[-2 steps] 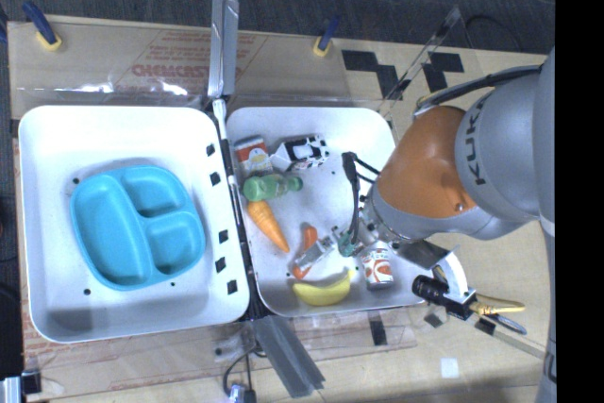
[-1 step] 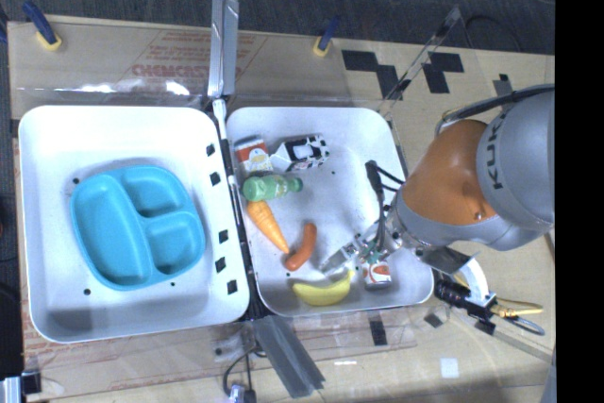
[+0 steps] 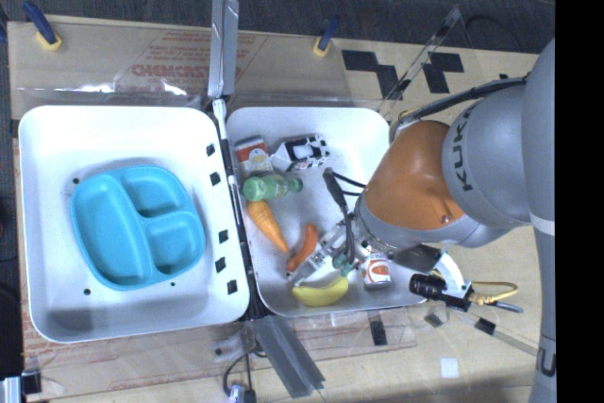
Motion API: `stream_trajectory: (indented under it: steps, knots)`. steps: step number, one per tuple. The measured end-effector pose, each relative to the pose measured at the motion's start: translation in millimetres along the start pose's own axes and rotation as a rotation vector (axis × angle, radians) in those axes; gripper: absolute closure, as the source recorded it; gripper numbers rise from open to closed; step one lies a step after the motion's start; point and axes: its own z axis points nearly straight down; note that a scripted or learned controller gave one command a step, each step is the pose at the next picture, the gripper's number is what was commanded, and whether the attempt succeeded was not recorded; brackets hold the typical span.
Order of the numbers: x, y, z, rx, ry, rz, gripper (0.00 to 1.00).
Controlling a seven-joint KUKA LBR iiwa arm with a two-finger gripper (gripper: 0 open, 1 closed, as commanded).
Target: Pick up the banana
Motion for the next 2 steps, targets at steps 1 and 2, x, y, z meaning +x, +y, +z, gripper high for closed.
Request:
stream_trajectory:
  steps: [1,2]
  knots:
    - [-23,-17,-1,-0.003,-0.005,-0.021,0.0]
    - [-36,-27,-1,-0.004,-0.009,-0.179,0.0]
